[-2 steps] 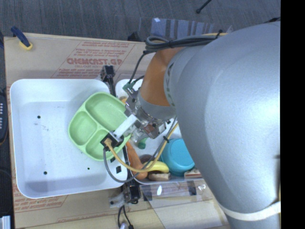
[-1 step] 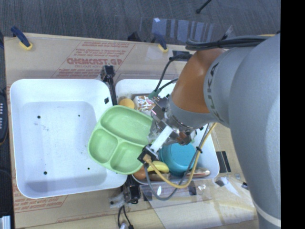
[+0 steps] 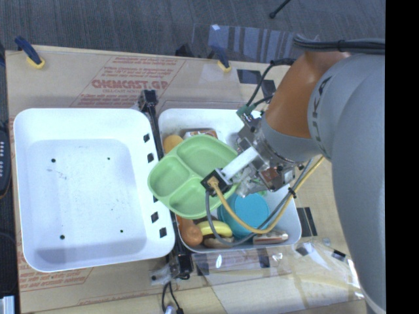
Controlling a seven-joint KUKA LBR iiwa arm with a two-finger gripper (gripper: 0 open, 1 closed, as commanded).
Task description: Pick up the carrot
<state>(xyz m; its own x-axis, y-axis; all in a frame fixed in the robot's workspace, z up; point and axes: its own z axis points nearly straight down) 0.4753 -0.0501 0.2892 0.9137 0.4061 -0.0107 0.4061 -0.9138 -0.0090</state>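
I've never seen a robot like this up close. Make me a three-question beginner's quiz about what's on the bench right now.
1. True or false: the light green divided plastic plate lies in the right white bin.
2. Which sits at the right bin's near edge? A) yellow banana-shaped toy B) red ball C) black shoe
3. Fill in: the round cup-like object under the grey arm's wrist is coloured ____.

Key: 1 true, though it is tilted and its edge overhangs toward the left white bin. 2 A. 3 blue. The orange carrot-like piece lies by the banana, near the bin's front corner.
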